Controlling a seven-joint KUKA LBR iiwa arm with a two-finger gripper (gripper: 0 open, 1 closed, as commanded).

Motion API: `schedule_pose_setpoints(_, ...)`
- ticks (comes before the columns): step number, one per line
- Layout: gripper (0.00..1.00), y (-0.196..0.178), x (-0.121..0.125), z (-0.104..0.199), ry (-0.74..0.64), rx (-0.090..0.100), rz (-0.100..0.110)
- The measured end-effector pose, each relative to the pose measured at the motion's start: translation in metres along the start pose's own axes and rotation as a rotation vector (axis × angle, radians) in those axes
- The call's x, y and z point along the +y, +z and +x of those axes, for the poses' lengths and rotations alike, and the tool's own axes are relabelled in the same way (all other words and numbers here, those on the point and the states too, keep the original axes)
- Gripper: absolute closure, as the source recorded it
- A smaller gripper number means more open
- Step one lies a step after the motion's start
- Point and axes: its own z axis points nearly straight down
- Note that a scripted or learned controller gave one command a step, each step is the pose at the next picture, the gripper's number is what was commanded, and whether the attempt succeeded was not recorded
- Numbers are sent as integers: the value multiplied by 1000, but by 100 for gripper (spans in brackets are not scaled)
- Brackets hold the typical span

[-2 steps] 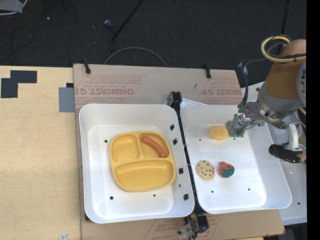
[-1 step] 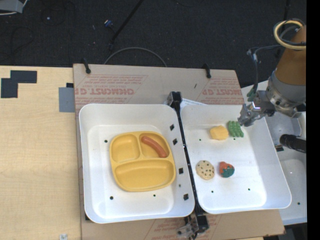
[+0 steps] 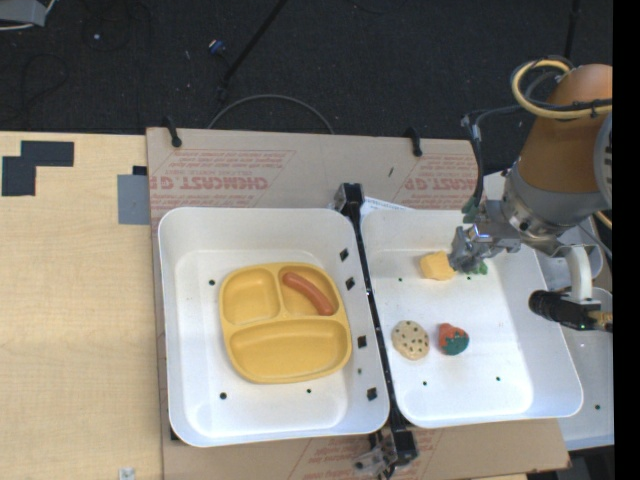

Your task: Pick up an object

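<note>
Two shallow white bins are seen side by side on the worktop [image 3: 80,318], which is pale wood at the left of the frame, with a brown cardboard sheet [image 3: 260,173] laid under the bins. The left bin [image 3: 185,268] lies in the lower centre of the frame and holds a yellow divided plate [image 3: 280,353]. A red-brown sausage [image 3: 309,292] is seen lying at a slant in the plate's upper right compartment.

The right bin [image 3: 520,368] lies in the lower right of the frame. A yellow wedge-shaped piece [image 3: 436,266] is seen in its upper part, near the centre of the frame's right half. Lower down, a round speckled cookie [image 3: 409,339] and a small red and green object [image 3: 454,339], possibly a toy strawberry, lie just beside each other, well apart from the yellow piece.

The arm [image 3: 560,158] is seen at the upper right of the frame, its orange band prominent. The end effector [image 3: 470,253] is lowered into the upper part of the right bin, just to the right of the yellow wedge-shaped piece and seemingly touching or nearly touching it. Whether it is open or closed cannot be told, and nothing is seen gripped by it. A bit of green is visible at its lower tip
</note>
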Motion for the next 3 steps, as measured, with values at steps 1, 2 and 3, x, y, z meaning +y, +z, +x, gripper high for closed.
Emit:
schedule_pose_setpoints(1,100,12,-9,51,0,0,1)
schedule_pose_setpoints(2,100,17,-33,105,-1,0,2)
schedule_pose_setpoints(3,100,20,-46,167,-2,0,2)
